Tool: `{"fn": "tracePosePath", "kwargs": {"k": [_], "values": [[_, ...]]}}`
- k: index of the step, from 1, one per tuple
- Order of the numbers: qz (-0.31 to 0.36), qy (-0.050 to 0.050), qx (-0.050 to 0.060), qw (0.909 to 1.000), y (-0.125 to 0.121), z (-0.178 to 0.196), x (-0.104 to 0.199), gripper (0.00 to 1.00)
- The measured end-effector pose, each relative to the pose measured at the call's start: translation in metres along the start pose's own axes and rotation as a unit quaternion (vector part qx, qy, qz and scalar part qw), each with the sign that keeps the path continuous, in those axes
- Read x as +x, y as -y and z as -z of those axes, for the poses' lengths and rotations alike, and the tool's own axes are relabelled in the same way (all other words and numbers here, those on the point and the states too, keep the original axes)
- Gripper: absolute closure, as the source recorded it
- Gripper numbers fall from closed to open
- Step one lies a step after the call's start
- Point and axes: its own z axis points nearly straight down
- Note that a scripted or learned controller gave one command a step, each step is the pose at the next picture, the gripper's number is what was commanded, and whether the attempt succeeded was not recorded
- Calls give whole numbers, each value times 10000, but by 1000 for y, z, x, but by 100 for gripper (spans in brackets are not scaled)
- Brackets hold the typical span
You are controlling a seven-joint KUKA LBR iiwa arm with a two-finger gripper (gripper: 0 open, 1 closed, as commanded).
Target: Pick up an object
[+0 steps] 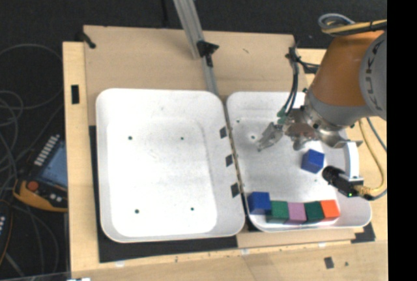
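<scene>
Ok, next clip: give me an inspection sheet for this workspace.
Surface: bench bearing left bin and right bin, side by side.
Job's things: all in right bin. Blue cube lies apart; blue block, green block, purple block, dark green block and orange block line the near wall.
Clutter: nothing seen.
Grippers: gripper over right bin, nothing visible between its fingers.
Cables: black cables on floor at left.
Surroundings: handheld pendant at left; metal rail behind bins.

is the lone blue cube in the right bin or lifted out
In the bin. The blue cube lies on the right bin's floor, apart from the gripper.
</scene>
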Motion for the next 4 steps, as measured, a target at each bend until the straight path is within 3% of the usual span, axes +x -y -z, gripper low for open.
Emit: {"fn": "tracePosePath", "kwargs": {"k": [1, 2, 3, 4], "values": [[10, 31, -46, 10000, -49, 84, -61, 0], [7, 5, 52, 10000, -30, -40, -106, 0], [41, 10, -14, 10000, -16, -92, -118, 0], [43, 3, -5, 10000, -9, -62, -100, 0]]}}
